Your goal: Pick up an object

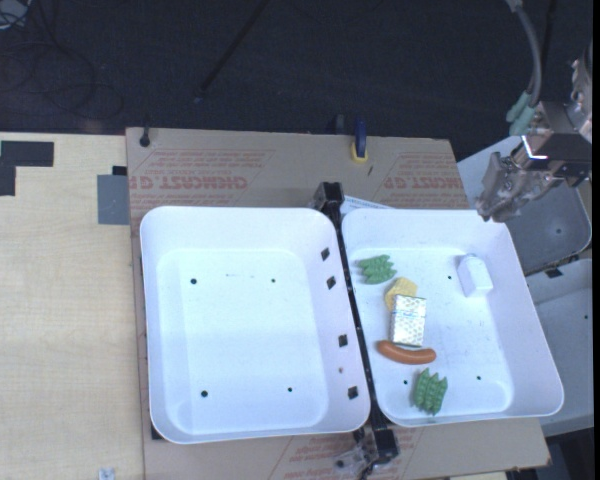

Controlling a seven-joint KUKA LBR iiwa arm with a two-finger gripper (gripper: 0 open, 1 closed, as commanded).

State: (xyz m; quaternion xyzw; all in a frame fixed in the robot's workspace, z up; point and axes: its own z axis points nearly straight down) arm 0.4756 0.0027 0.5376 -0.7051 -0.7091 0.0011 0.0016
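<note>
The right bin [540, 368] holds several small items. A green leafy toy [377, 266] lies near its left wall, with a yellow piece [401, 290] just below it. A checkered silver box [409, 320] rests against the yellow piece. A red-orange sausage [406, 353] lies under the box, and a second green toy [429, 391] sits near the front rim. A white block [473, 274] lies toward the right. My gripper [497, 200] hangs above the bin's back right corner, apart from every item, with nothing seen in it.
The left bin [160, 318] adjoins the right one along a black-clipped divider [342, 308]. Both sit on a cardboard sheet [240, 173]. A blue and yellow clamp [359, 143] stands at the sheet's back edge. Grey arm hardware [560, 158] fills the right side.
</note>
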